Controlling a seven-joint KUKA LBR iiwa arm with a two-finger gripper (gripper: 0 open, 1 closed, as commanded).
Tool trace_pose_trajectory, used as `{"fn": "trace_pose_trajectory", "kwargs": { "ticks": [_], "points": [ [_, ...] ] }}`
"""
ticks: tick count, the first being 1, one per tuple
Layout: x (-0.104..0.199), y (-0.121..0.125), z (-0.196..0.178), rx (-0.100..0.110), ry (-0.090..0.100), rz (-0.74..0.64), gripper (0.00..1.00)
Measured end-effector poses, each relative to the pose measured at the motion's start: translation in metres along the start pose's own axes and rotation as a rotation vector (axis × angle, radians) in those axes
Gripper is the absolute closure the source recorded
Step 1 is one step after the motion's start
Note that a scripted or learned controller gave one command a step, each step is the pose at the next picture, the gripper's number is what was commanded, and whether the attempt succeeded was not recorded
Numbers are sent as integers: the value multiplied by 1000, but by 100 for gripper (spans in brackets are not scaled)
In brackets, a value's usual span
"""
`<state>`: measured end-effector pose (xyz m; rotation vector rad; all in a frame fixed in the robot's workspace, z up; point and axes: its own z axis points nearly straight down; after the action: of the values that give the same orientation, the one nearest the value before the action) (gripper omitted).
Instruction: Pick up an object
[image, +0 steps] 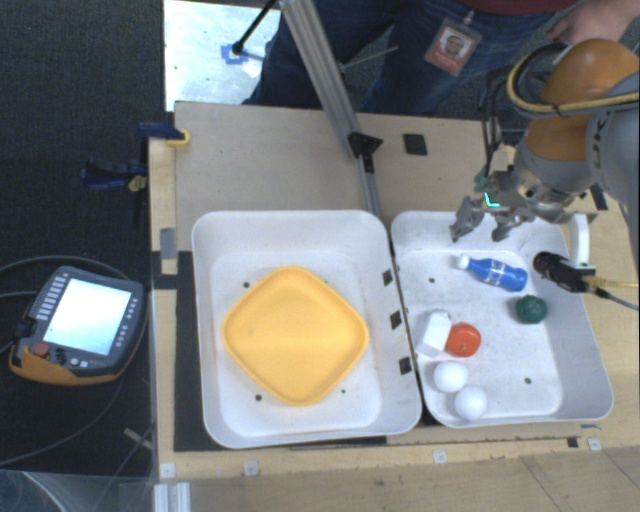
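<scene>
The gripper (482, 222) hangs over the far side of the right bin (585, 345). Its two fingers point down and are spread apart, and there is nothing between them — it holds no thing.

The closest thing to pick up is the blue bottle (494, 272). It lies just on the near side of the gripper and a little to the right. The bottle is on its side. Its long line runs left to right, with the white cap at the left end and the blue body tipping a little toward the near side on the right. So I think the gripper has to come down and a bit nearer, with its fingers closing across the thin way of the bottle, not along it.

The bottle looks like smooth, shiny plastic, round like a tube, so it could roll or slip.

Other things sit in the same bin. A dark green ball (531, 309) is to the right of the bottle. Nearer, there is a white block (436, 331) touching an orange round thing (462, 341). Nearer again are two white balls (459, 389), smooth and close together.

The left bin (215, 300) has a yellow plate (294, 334) in it — square with soft corners, flat and smooth.
</scene>
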<state>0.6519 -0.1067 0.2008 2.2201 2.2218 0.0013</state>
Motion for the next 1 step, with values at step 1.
{"fn": "trace_pose_trajectory", "kwargs": {
  "ticks": [1],
  "points": [
    [0, 0, 0, 0, 0, 0, 0]
  ]
}}
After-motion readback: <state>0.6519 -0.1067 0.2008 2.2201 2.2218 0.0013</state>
